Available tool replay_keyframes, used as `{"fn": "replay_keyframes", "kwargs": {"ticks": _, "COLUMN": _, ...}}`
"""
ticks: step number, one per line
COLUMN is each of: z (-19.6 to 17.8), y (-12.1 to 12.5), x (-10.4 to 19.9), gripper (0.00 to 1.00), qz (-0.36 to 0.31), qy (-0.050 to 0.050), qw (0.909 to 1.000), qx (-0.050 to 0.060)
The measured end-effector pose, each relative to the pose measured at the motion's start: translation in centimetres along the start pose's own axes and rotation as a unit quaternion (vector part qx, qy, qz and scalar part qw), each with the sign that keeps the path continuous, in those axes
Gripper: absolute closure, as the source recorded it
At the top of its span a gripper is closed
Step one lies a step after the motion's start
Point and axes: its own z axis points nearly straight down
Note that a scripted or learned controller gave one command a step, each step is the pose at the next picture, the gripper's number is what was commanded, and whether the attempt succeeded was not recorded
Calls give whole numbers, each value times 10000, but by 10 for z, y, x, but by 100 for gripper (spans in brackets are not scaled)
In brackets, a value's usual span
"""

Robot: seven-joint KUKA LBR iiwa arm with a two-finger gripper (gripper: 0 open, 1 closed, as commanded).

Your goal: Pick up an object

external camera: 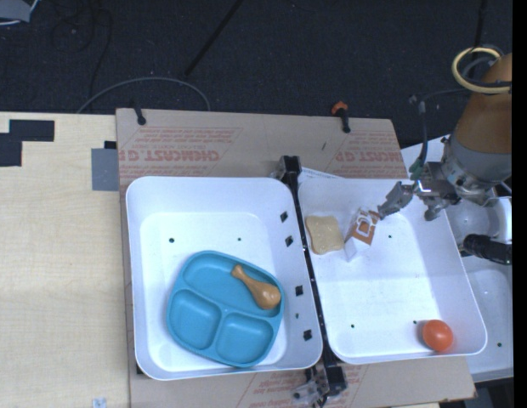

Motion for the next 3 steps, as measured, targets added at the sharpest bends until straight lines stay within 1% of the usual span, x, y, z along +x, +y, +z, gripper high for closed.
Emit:
{"fn": "replay_keyframes", "kwargs": {"ticks": 1, "z": -8, "y": 3, "x": 0, "gripper": 0, "qz": -10, "qy": -10, "qw": 10000, "qx": -64}}
{"fn": "replay_keyframes", "kwargs": {"ticks": 2, "z": 55, "y": 5, "x": 1, "gripper": 0, "qz": -11, "qy": -6, "qw": 10000, "qx": -41}}
{"fn": "replay_keyframes", "kwargs": {"ticks": 3, "z": 93, "y": 7, "x": -1, "gripper": 0, "qz": -14, "qy": 21, "qw": 10000, "qx": -86}}
